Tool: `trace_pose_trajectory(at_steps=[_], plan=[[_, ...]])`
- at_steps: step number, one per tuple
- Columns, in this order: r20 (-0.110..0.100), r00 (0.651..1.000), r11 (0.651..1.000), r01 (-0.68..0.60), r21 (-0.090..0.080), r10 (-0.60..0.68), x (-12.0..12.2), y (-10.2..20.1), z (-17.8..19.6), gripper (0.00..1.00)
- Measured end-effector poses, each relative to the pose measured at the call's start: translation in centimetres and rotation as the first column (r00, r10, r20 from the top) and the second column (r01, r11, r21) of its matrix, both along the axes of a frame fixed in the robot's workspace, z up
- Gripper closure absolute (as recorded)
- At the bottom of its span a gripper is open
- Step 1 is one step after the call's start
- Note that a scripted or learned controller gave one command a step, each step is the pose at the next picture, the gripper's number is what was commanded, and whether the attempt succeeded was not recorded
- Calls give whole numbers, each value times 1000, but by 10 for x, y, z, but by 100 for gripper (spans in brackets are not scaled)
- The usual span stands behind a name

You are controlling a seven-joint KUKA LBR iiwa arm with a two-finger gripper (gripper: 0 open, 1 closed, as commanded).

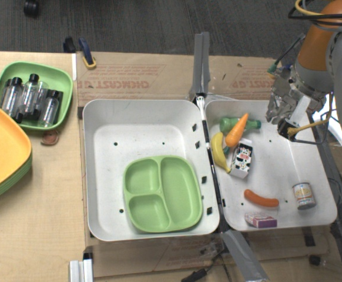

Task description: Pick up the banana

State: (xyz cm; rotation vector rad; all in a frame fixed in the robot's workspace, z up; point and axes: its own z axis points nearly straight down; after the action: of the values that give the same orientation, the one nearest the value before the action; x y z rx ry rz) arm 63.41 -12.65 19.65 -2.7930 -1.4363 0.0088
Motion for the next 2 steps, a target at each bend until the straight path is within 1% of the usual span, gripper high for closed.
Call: trace_pose_trajectory(at_steps=[1,2], plan=[[2,963,963,270,-1,-270,-23,-9,85,100],[0,993,993,117,1,-117,-25,-84,58,100]])
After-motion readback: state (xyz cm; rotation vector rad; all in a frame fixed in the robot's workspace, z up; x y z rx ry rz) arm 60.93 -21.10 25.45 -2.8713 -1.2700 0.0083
